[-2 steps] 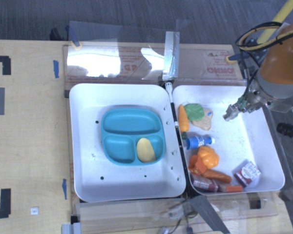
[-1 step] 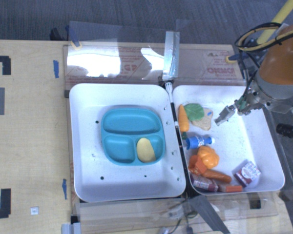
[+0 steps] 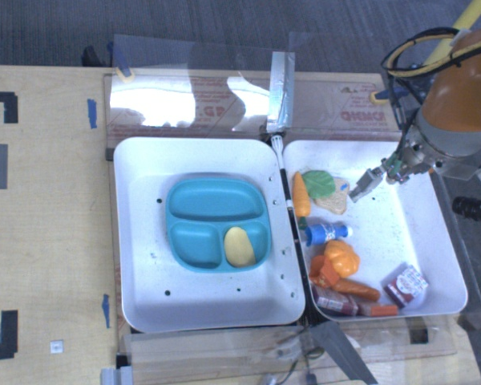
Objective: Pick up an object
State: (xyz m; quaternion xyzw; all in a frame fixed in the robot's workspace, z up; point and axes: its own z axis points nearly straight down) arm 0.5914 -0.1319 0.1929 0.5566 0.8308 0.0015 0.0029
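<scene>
Currently approach step judged underway — gripper (image 3: pixel 361 186) poised over right bin (image 3: pixel 433 239), beside green object (image 3: pixel 319 183); claw state cannot be told. Descent needed next.

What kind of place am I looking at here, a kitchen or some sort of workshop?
Most likely a robotics lab bench, not a kitchen. A robot arm reaches over two white bins taped to a wooden bench, and the food, like the carrot, looks like plastic toys.
</scene>
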